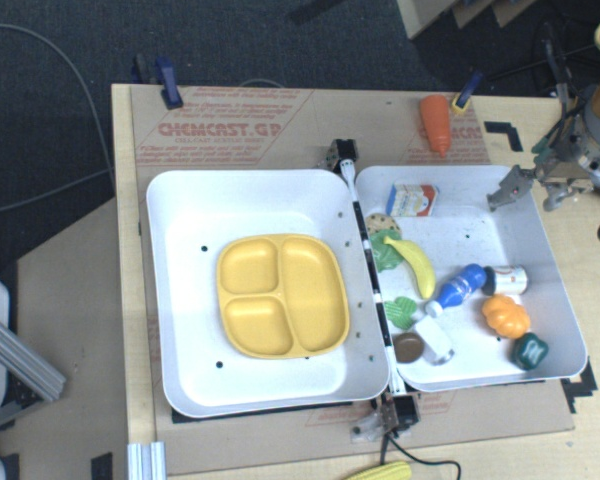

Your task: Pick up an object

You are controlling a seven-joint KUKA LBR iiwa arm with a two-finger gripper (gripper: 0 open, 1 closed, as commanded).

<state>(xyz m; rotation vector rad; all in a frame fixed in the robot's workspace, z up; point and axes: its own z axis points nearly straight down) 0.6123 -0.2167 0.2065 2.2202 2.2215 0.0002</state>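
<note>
Gripper [529, 184] seen spread open, nothing held, at right bin's [540, 230] upper right rim; banana [416, 265] lies down-left of it mid-bin, long axis slanting top-left to bottom-right.

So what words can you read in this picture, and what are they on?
"CHEMCAST GP": red print on the brown board behind the bins; the last letters are a bit unclear.
Smaller red lines under it: too blurred to read.
Red print right of the carrot: too blurred.
Small carton in the right bin: print too small to read.
</note>
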